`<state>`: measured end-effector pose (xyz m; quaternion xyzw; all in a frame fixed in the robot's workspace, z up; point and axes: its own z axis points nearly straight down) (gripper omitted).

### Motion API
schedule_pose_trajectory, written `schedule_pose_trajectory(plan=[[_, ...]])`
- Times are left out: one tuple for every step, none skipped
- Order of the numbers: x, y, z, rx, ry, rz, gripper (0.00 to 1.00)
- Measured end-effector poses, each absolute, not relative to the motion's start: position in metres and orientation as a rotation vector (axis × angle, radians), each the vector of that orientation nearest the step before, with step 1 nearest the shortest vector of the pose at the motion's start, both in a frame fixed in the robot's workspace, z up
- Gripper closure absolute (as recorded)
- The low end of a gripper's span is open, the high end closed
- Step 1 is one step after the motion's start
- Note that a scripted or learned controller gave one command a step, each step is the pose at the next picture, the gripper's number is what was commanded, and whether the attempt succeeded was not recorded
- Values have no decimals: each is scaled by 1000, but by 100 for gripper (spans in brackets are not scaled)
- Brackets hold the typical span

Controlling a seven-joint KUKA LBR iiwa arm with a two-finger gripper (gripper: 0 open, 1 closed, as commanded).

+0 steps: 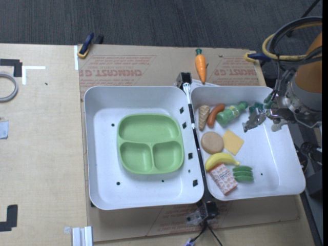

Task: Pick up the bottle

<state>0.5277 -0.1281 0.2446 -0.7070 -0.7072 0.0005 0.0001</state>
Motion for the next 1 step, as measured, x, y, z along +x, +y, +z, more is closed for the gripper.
schedule_pose_trajectory(plan=[[528,-128,254,-2222,-2221,2,100]])
